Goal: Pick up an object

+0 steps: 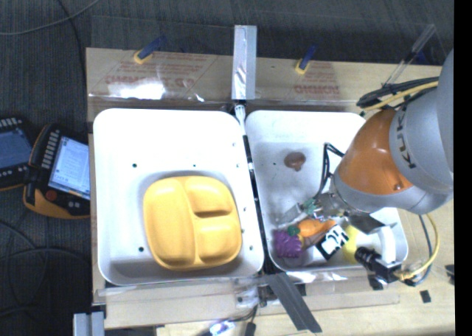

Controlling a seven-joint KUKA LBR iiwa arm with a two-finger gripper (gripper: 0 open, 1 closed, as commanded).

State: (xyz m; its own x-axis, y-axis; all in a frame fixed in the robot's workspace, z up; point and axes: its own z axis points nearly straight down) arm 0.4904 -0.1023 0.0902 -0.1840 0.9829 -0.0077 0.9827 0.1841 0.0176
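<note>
Hand [318, 213] low in right bin [273, 132], over orange toy [313, 230]

Arm [402, 154] covers the right bin's [274, 180] right wall and far-right corner; its upper body is cut off by the picture's right edge. Gripper [313, 209] lies mostly under the wrist; finger state not readable. Clutter at the right bin's near edge: purple item [287, 242], orange item [313, 229], a black-and-white piece [333, 242], all overlapping, outlines unclear, identities not determinable. Small brown item [296, 160] near the bin's far wall too small to identify. Handheld unit [59, 172] left of the bench is cut by the picture's left edge.
</note>
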